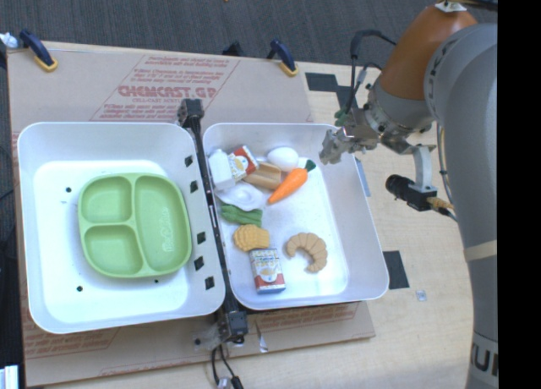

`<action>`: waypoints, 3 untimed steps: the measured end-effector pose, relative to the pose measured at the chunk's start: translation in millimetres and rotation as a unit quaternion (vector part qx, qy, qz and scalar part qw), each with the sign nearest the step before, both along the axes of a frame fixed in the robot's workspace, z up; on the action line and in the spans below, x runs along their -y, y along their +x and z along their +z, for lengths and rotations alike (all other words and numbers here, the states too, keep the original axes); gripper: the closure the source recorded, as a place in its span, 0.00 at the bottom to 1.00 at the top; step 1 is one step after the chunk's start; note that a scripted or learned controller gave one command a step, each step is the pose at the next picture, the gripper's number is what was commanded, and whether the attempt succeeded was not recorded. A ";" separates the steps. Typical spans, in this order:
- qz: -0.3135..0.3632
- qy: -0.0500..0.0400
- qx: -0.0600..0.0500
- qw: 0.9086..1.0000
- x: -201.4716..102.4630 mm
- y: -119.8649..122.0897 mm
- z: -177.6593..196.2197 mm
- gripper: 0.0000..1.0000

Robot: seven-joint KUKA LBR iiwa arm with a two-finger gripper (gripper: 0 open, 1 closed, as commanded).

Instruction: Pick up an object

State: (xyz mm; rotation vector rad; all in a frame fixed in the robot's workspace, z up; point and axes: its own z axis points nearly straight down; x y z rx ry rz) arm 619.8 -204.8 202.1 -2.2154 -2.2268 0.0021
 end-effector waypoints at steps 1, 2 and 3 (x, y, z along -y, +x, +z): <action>0.000 0.000 0.000 1.000 -0.4 0.2 0.4 0.00; 0.000 0.001 -0.001 1.000 -30.7 -51.4 -110.7 0.00; 0.002 0.001 -0.002 1.000 -30.8 -51.0 -100.3 1.00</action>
